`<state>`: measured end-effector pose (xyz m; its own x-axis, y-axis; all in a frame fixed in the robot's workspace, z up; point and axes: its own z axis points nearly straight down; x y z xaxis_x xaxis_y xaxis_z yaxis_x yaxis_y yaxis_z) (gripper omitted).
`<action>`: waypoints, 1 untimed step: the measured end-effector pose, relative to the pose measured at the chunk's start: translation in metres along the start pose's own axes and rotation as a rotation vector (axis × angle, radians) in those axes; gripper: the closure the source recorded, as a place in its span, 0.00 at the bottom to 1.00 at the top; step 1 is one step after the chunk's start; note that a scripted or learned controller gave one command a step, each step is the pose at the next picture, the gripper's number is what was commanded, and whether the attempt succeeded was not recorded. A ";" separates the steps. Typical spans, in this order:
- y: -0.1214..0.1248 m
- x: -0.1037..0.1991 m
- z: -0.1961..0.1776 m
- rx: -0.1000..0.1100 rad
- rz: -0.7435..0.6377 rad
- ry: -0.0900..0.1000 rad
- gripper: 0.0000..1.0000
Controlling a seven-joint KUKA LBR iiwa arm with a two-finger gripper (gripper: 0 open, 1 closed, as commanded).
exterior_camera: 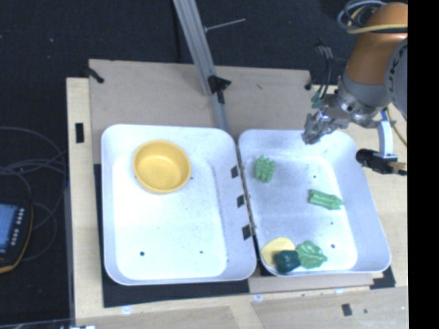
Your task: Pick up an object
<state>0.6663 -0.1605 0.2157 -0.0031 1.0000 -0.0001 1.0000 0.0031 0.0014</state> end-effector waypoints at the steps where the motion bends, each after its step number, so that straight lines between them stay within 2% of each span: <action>1: -0.014 0.043 0.004 0.001 0.001 0.000 1.00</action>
